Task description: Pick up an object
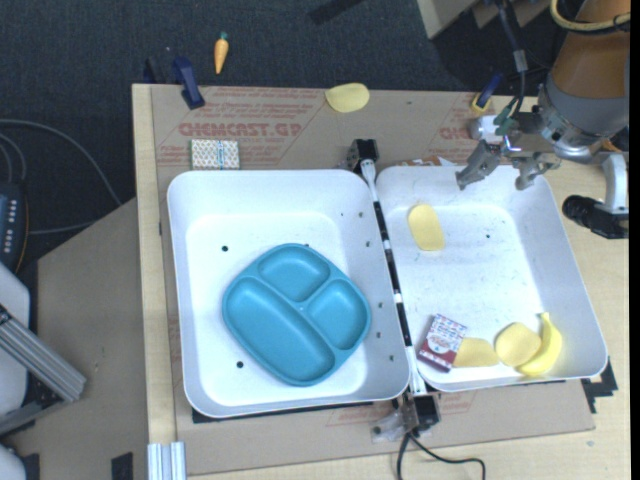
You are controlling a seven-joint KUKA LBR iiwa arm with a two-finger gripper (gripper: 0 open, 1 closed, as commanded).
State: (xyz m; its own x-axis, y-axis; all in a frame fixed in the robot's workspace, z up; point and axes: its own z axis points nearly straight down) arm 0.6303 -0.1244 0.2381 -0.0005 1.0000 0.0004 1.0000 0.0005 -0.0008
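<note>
Camera view showed the worktop (160,268) bearing two shallow white bins side by side. The left bin (200,218) held a blue divided plate (295,313), lying flat near its centre. The right bin (560,268) held several small items: a yellow oval piece (426,228) lay alone in its upper left area, while a red and white packet (442,342), a yellow wedge (476,353), a yellow round piece (517,343) and a banana-like piece (546,346) clustered along its lower edge, touching or just beside one another. The arm (590,58) reached in from the right. The tool (505,168) hovered over the upper edge of the right bin, fingers spread, with nothing between them. Another yellow oval (347,97) lay on the worktop beyond the bins.
</note>
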